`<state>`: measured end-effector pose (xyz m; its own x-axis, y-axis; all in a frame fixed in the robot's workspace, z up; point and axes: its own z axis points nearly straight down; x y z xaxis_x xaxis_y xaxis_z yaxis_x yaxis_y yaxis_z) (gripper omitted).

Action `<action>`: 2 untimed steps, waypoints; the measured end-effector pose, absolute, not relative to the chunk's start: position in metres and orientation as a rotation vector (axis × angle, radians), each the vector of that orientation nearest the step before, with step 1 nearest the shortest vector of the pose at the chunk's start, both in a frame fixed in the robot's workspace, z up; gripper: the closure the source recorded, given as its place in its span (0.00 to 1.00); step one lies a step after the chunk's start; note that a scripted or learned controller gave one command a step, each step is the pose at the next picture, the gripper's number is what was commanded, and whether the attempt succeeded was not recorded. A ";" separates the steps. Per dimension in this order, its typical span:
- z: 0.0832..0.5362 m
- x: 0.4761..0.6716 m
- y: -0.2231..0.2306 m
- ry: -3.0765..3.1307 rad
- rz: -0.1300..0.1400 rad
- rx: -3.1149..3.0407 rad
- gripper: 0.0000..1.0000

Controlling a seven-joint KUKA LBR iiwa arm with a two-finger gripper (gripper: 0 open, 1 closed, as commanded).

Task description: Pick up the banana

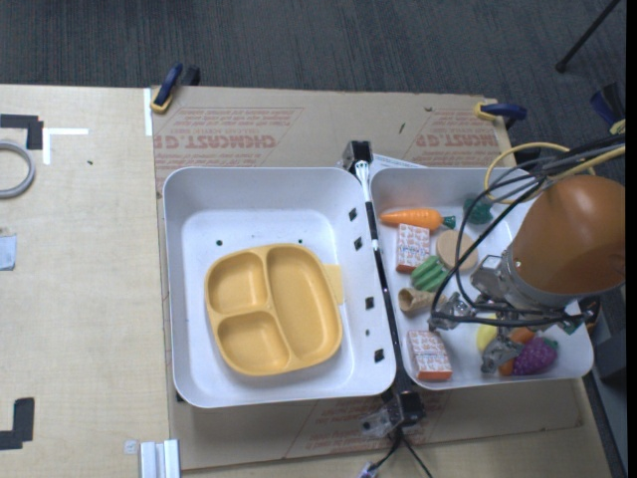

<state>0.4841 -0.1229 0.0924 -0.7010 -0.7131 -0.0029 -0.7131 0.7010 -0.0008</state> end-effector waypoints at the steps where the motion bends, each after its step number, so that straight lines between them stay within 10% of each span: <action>1: 0.092 0.483 -0.124 2.932 0.000 -1.119 0.00; 2: 0.092 0.484 -0.127 2.970 0.002 -1.016 0.00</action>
